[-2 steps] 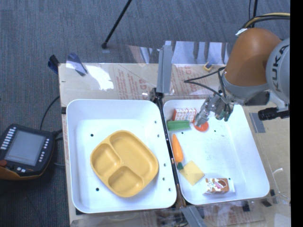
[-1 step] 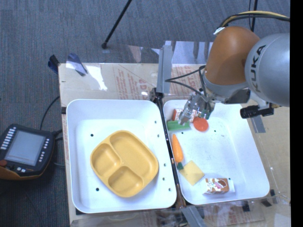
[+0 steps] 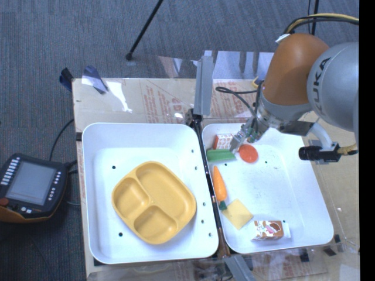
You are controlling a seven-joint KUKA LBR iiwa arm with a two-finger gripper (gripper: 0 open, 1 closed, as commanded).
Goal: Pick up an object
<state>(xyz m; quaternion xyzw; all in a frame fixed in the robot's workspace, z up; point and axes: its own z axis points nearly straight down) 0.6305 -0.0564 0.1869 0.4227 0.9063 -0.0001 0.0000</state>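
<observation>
The right bin (image 3: 304, 215) holds several toy foods. A red tomato-like piece (image 3: 249, 153) lies near its back, with a green piece (image 3: 220, 155) and a small red-and-white box (image 3: 222, 141) to its left. An orange carrot (image 3: 220, 185) lies along the left wall, a yellow cheese slice (image 3: 237, 213) below it, and a brown-and-white packet (image 3: 270, 230) near the front. My gripper (image 3: 243, 141) hangs low over the back of this bin, between the small box and the tomato piece, close above the green piece. Nothing shows as held.
The left bin (image 3: 105, 139) bears a yellow divided plate (image 3: 153, 201). A grey upright post (image 3: 203, 86) stands behind the seam between the bins. A handheld pendant (image 3: 29, 186) lies on the floor at left, and a tripod leg (image 3: 146, 22) crosses the carpet behind.
</observation>
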